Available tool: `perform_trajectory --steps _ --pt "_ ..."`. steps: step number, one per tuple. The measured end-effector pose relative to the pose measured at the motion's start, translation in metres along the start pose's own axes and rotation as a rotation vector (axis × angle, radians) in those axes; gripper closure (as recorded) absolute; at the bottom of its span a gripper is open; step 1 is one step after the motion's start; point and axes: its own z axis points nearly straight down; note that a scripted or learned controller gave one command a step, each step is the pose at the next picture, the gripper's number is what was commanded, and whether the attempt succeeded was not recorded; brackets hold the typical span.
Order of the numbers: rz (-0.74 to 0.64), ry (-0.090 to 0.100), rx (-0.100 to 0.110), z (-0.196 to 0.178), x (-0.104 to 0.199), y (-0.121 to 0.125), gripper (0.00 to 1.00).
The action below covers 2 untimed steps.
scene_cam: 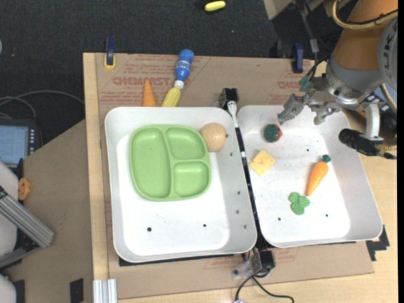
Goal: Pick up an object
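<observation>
My gripper (305, 113) hangs over the back of the right bin (353, 219), open, with nothing between its fingers. A small red and green round toy (272, 132) lies just to its front left, apart from the fingers. A yellow cheese wedge (262, 162) lies near the bin's left wall. An orange carrot with a green top (317, 175) rests right of the bin's middle, and a small green leafy piece (298, 202) lies in front of it.
The left bin (183, 226) holds a green divided plate (169, 161) and a tan ball (213, 136) at its back right. Behind the bins lie a blue and white bottle (183, 65), an orange cone (148, 95) and a yellow piece (172, 96).
</observation>
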Motion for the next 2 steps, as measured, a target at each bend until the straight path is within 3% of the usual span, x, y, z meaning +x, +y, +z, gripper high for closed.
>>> perform_trajectory --steps 1,2 --pt "-0.001 0.0 0.001 0.131 -0.0111 0.0217 0.0" --pt "0.0 -0.001 -0.003 0.1262 -0.0112 0.0215 0.0"
